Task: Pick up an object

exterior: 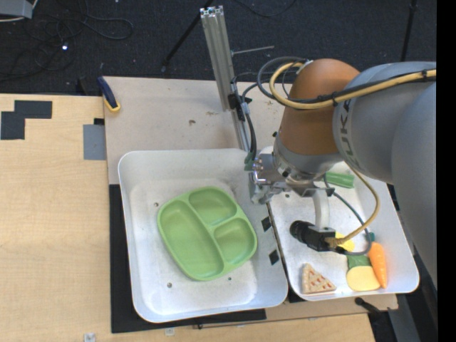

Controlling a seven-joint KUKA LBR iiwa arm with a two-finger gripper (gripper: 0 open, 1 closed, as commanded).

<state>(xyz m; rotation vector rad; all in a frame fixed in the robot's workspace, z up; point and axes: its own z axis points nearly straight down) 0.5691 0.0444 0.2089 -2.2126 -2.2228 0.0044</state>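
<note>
A green divided plate [206,231] lies flat in the left bin [139,262]. In the right bin [399,276], along its near edge, sit a triangular waffle-like wedge [315,280], a yellow piece [363,277] and an orange carrot [378,263]. A green piece [340,180] shows under the arm at that bin's far side. My gripper [258,186] hangs low over the wall between the two bins, just beyond the plate's far right corner. The wrist covers most of it. Nothing shows in its grasp.
A slanted aluminium post [226,77] rises behind the bins, close to the gripper's far side. A yellow-and-blue handle [109,95] lies at the board's far left corner. The big grey and orange arm [356,134] overhangs the right bin's far half.
</note>
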